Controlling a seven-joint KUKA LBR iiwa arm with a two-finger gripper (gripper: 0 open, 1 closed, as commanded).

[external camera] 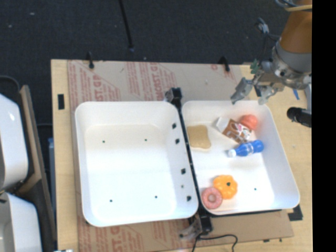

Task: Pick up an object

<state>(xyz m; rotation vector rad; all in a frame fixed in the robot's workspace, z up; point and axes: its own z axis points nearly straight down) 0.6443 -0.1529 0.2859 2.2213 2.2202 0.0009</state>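
The right bin (273,164) holds several objects: a tan slice of bread (199,137) by its left wall, a brown and white snack packet (233,130), an orange-red ball (249,122), a blue bottle (246,149), an orange pumpkin (226,186) and a pink doughnut (212,198). My gripper (253,92) hangs above the bin's far rim, up and right of the packet and ball. Its fingers are spread apart with nothing between them.
The left bin (131,161) stands beside the right one, with a black clip strip (181,146) along the shared wall. Both rest on a cardboard sheet (126,80) over the bench. White equipment (13,156) sits at the far left.
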